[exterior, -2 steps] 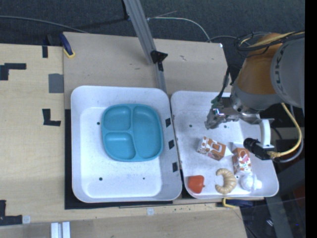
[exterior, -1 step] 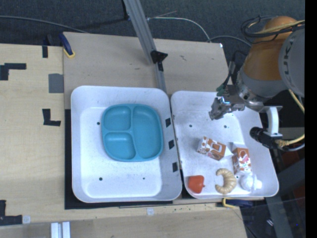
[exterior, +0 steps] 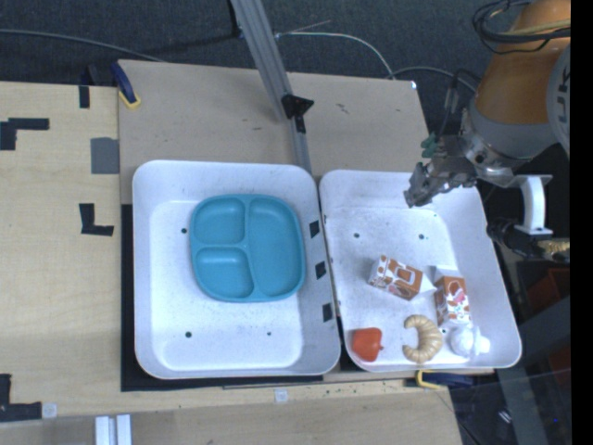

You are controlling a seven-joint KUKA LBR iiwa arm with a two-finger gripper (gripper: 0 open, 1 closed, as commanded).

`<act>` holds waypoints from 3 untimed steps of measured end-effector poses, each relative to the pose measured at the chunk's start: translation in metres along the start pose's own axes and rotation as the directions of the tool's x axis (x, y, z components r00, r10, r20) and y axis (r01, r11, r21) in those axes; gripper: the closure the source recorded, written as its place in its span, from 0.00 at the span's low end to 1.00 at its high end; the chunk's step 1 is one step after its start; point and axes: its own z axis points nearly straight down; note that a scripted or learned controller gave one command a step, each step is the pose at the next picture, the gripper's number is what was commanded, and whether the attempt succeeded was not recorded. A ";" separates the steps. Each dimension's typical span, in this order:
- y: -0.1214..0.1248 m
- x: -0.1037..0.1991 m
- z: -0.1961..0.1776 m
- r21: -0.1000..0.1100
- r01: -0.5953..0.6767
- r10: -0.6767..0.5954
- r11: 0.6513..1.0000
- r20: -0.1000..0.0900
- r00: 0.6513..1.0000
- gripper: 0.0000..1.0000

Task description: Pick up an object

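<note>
The right bin (exterior: 371, 202) holds several small items along its near side: a brown-and-white carton (exterior: 397, 278), a red-and-white packet (exterior: 452, 301), a tan croissant (exterior: 423, 337), a red pepper-like piece (exterior: 368, 343) and a white object (exterior: 467, 343) in the near right corner. My gripper (exterior: 419, 193) hangs over the far right part of this bin, well behind the items and apart from all of them. Nothing shows between its fingers.
The left bin (exterior: 157, 248) carries a blue divided plate (exterior: 247, 247). A grey metal pole (exterior: 264, 44) slants down to the gap between the bins at the back. The arm's orange-banded body (exterior: 528, 72) stands over the right bin's far right corner.
</note>
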 end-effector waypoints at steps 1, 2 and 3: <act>-0.006 0.051 0.021 0.007 0.004 -0.004 1.000 -0.002 1.000 1.00; -0.017 0.103 0.021 0.007 0.005 -0.005 1.000 -0.002 1.000 1.00; -0.015 0.154 0.023 0.006 0.005 -0.005 1.000 -0.002 1.000 1.00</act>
